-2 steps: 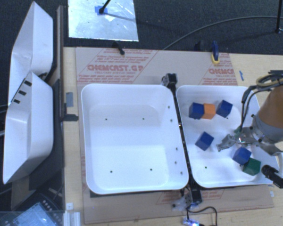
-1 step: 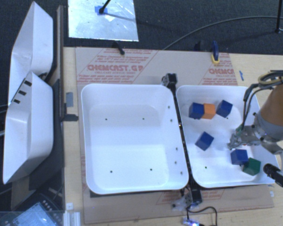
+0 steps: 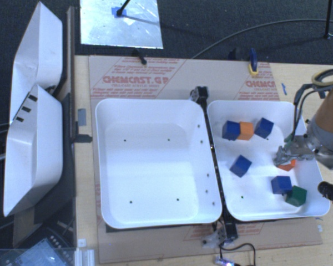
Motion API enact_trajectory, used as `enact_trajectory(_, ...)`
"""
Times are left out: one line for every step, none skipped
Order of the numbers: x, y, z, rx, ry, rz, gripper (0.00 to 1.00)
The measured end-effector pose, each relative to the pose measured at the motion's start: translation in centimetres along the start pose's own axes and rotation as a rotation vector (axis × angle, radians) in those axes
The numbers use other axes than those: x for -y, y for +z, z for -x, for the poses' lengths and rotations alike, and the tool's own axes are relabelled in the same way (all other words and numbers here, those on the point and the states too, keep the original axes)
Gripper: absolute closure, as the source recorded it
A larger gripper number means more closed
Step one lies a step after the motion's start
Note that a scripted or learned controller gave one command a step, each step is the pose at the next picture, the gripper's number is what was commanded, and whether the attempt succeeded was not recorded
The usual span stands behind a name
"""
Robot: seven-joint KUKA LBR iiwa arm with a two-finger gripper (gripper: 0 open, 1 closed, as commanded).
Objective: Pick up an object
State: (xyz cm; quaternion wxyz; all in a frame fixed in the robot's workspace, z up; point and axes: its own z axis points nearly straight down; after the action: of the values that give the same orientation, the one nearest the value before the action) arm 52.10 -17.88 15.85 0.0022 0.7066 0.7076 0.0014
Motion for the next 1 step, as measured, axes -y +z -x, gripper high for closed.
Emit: enact_trajectory(-0.66,-4.44,-0.33,0.0,0.0,0.0,1.0)
